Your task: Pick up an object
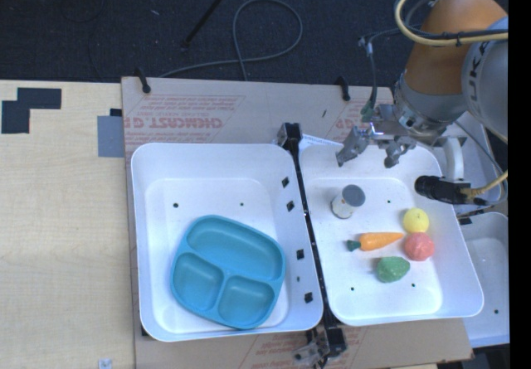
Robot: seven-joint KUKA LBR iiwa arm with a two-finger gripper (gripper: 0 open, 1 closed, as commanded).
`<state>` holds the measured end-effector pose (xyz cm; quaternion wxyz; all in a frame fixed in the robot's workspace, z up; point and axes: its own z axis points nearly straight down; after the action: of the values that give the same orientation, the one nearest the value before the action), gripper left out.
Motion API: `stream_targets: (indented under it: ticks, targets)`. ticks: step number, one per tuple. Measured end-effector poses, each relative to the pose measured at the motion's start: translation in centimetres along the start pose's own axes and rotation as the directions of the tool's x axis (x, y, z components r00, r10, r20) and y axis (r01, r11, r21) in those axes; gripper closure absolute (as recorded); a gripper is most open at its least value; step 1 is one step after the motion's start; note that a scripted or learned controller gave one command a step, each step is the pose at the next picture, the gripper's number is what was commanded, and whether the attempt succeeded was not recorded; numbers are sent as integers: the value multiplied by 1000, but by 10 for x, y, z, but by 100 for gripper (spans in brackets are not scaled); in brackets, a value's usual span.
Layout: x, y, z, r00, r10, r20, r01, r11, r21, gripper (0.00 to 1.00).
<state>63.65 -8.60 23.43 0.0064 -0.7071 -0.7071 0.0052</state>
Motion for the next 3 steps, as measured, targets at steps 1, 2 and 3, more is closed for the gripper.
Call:
stream_targets:
  ticks: [1, 2, 3]
  targets:
    - [0, 2, -8, 1000, -2, 1, 2, 1000, -13, 0]
    - [7, 8, 53, 1000, -4, 1, 4, 1000, -8, 0]
    - [2, 4, 99, 1000, 0, 1, 0, 1000, -8, 0]
